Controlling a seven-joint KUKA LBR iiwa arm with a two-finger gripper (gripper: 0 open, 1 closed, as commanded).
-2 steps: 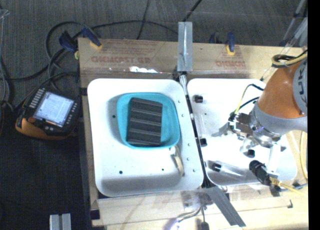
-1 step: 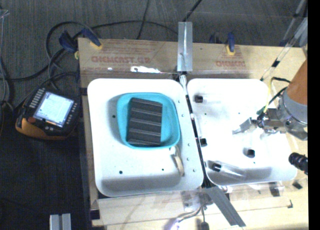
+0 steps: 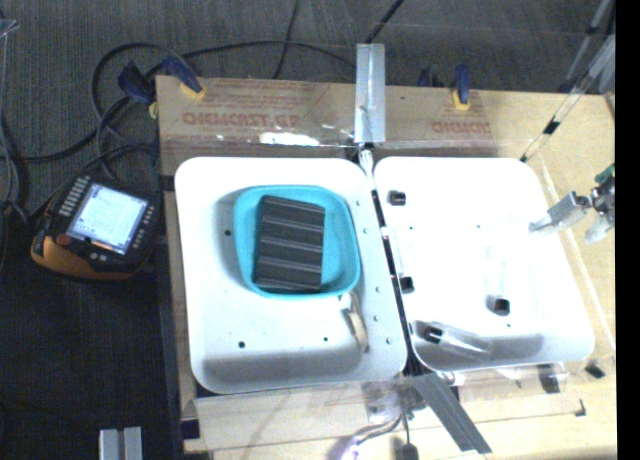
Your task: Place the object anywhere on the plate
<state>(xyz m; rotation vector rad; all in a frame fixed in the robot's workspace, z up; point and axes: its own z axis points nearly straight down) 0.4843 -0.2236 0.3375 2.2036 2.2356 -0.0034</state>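
Observation:
A teal plate (image 3: 345, 248) lies in the left white bin (image 3: 210, 348). A dark grey ribbed block (image 3: 290, 242) rests flat on the middle of the plate, covering most of it. At the right edge of the view, over the right bin's (image 3: 460, 248) far right rim, a small grey part of my gripper (image 3: 565, 212) pokes in. It is far from the plate and the block, with nothing seen in it.
A small tan piece (image 3: 353, 326) lies in the left bin just below the plate. The right bin holds a small dark item (image 3: 498, 305), another near its top left corner (image 3: 397, 198), and a clear piece (image 3: 440, 334) at its front. A metal divider (image 3: 371, 108) stands behind the bins.

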